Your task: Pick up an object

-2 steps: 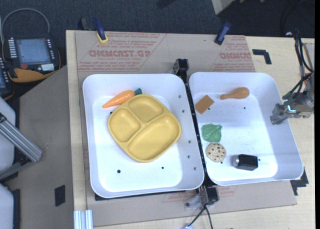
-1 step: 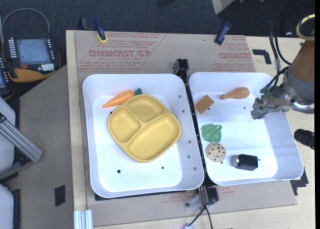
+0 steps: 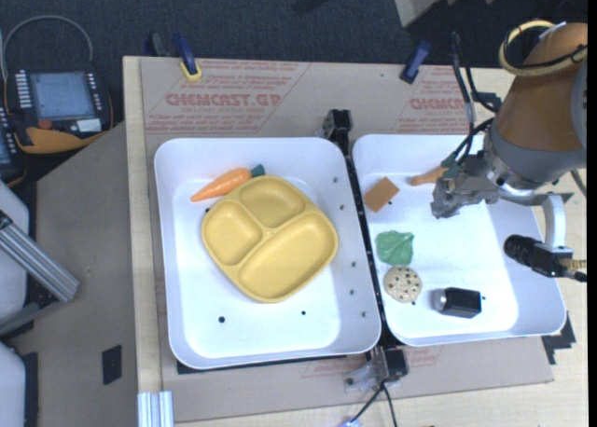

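Cardboard [image 3: 280, 89] printed with red lettering covers the bench under both bins. On the left sits the left bin [image 3: 187, 323], a shallow white tray. Near its upper edge lies a toy carrot [image 3: 220, 184], orange with a green top, its tip pointing down and left. Just beside the carrot, and touching or nearly touching it, rests a yellow divided plate [image 3: 270, 237] with three compartments, tilted on the diagonal and taking up the middle of that bin.

Across the black divider is the right bin [image 3: 504, 318]. Near its upper left lies a small brown square piece [image 3: 381, 195]. Below that is a green leaf-like piece [image 3: 395, 247], and just under it a round speckled cookie [image 3: 403, 283], close to the leaf. To the right of the cookie, near the bin's lower edge, lies a small black block [image 3: 457, 301].

Higher up in the same bin, the gripper [image 3: 454, 194] hangs over the upper middle, at the end of the grey arm with its orange band. A thin orange-tan stick-like thing [image 3: 426, 176] pokes out to the left of the gripper; whether it is held I cannot tell, and whether the gripper is spread or closed cannot be made out from this angle.
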`<act>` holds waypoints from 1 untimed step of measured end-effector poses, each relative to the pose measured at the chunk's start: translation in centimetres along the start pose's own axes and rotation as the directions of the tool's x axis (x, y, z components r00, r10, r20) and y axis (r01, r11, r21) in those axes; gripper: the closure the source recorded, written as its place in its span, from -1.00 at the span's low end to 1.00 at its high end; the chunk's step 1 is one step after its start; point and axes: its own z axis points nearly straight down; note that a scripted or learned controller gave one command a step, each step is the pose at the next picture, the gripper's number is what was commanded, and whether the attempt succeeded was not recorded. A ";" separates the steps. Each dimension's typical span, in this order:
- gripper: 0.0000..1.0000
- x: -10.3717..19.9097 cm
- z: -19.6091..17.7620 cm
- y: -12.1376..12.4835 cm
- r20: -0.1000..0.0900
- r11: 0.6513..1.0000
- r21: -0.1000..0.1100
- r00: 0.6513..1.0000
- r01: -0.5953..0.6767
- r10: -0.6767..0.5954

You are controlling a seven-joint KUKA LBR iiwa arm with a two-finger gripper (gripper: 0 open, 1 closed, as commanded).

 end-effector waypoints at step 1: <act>1.00 5.2 0.6 0.6 0.001 1.000 0.001 1.000 -0.006 0.006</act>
